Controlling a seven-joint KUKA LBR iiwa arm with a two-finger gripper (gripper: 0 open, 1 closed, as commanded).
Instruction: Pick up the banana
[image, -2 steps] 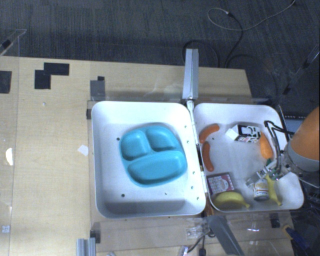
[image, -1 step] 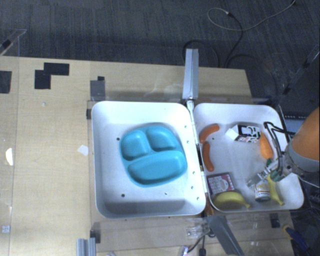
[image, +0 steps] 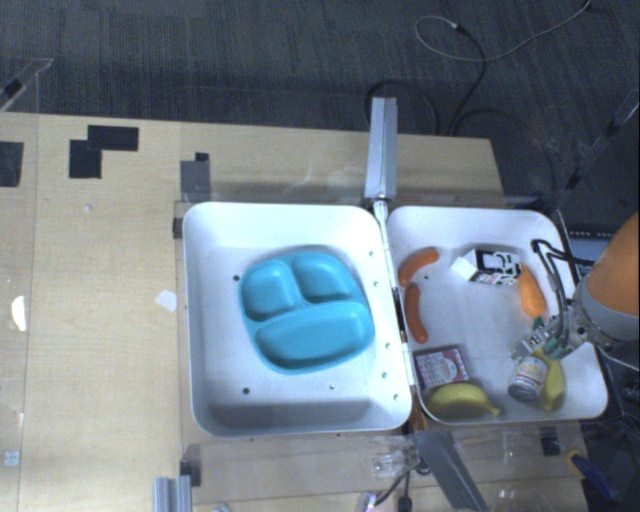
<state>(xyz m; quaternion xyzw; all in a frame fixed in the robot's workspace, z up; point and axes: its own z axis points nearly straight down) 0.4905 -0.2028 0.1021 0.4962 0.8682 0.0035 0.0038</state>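
Nearest the lens, along the front wall of the right bin (image: 500, 215), a yellow banana (image: 462, 400) is seen lying on its side, curved and smooth-skinned, just beside a small flat card (image: 440, 366) with a dark red printed face.

By size, the pale wooden counter (image: 90, 330) comes first, its surface matt and marked with a few black squares. On it two shallow white bins with rounded corners are set side by side, their glossy walls touching along the middle. The left bin (image: 215, 300) is occupied by a blue plastic tray (image: 305, 308), rounded and moulded into three compartments.

Within the right bin, two long orange-red sausage shapes (image: 416, 290) are laid near the dividing wall, a carrot-like orange piece (image: 532, 295) near the right wall, and a small black-and-white box (image: 494, 265) toward the back. A small metallic can (image: 527, 380) is seen at the front right, with a second yellow, banana-like piece (image: 553, 385) touching it.

The hand (image: 545, 340) is seen low over the can, apart from the front banana; whether it is spread or pressed together cannot be told.
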